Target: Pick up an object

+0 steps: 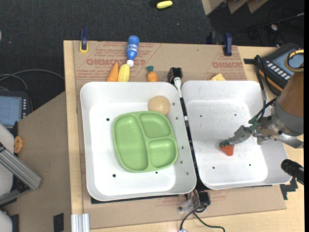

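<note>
Holding two white bins (96, 178): one green tray (145, 141), one ball (159, 105), one red object (228, 150).

One fixed camera looks down at a slant from above the table (72, 129). Both white bins (96, 129) fit in view, moderately near.

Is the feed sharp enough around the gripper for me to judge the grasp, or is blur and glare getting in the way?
Camera view: even overhead light, no strong glare on the white bins; soft shadows under the green divided plate. The gripper looks small and slightly soft, right at the small red-orange object, so the contact between them is hard to judge. The arm at the right edge is blurred.
</note>
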